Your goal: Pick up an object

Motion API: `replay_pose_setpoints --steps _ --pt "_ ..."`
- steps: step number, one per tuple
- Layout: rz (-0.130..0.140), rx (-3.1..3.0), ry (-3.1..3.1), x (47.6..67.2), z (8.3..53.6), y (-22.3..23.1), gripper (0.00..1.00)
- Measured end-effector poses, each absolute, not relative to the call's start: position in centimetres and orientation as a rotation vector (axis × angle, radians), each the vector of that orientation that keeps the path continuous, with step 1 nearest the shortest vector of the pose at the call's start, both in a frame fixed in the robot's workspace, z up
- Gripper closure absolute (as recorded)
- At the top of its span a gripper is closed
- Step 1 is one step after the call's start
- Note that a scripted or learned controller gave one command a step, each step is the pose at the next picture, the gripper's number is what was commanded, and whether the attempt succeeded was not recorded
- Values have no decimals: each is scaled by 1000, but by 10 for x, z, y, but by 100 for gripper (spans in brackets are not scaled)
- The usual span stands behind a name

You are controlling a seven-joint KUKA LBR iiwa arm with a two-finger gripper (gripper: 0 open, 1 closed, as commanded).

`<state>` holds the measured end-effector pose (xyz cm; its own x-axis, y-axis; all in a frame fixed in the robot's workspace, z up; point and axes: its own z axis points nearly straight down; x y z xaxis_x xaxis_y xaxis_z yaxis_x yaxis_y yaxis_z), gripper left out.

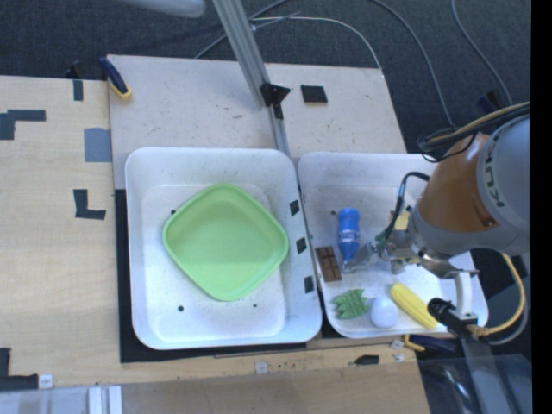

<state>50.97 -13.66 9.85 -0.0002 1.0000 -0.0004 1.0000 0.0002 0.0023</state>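
One claw [366, 260] low in the right bin [371, 166], opening unclear; blue bottle [348, 231] just beside it, brown block [328, 264] near.

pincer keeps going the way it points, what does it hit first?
Likely the blue bottle: the pincer points toward the view's left in the right bin, the brown block just beside that line. Depth unclear.

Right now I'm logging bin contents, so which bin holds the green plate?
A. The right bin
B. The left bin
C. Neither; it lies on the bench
B: the green plate lies flat in the left bin, apart from the small items in the right bin.
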Motion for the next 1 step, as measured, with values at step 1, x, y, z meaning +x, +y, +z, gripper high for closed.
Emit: replay_pose_setpoints --steps 1 --pt "-1 2221 2224 509 107 -136 100"
